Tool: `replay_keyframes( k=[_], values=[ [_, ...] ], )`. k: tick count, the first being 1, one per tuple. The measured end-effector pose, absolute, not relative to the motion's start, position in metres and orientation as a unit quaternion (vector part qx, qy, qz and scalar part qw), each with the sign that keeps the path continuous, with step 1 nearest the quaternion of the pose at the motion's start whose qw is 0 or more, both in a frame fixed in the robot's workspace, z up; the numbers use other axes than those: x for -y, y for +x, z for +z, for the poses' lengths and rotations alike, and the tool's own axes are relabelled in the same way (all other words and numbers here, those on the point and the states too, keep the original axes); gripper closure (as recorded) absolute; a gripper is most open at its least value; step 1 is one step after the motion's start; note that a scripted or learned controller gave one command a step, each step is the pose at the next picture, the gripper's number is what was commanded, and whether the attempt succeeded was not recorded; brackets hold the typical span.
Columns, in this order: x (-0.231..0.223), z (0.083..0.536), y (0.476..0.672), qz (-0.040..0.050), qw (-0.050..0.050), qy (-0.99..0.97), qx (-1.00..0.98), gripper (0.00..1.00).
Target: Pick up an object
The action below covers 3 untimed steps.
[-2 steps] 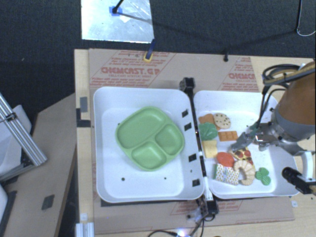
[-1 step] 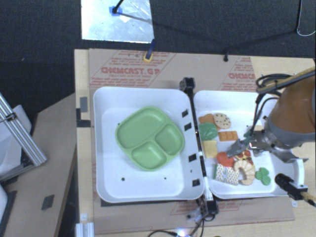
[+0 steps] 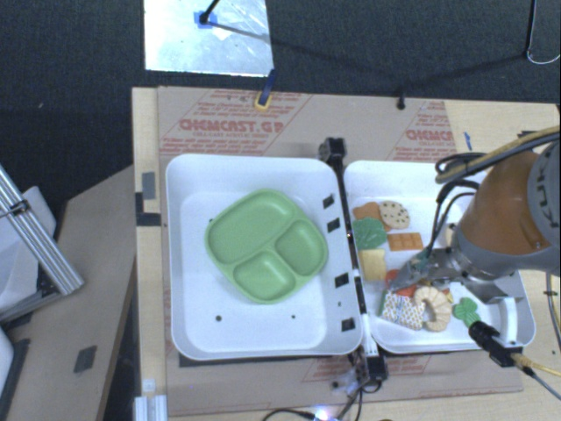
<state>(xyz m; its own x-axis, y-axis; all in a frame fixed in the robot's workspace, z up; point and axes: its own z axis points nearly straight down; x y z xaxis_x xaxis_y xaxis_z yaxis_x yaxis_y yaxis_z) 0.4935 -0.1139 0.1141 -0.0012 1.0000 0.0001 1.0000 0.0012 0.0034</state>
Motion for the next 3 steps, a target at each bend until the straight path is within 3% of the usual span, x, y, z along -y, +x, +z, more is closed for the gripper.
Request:
replay_keyframes(
  k=[1,2,3],
  values=[
    [0.115,0.092,0.496,0.0021,0.002,0.707,-0.707,0.0],
    [0.119,0.1,0.499,0.0033,0.012,0.708,-0.706,1.0],
    [0.127,0.147,0.494,0.0,0.0,0.707,-0.707,1.0]
  ],
)
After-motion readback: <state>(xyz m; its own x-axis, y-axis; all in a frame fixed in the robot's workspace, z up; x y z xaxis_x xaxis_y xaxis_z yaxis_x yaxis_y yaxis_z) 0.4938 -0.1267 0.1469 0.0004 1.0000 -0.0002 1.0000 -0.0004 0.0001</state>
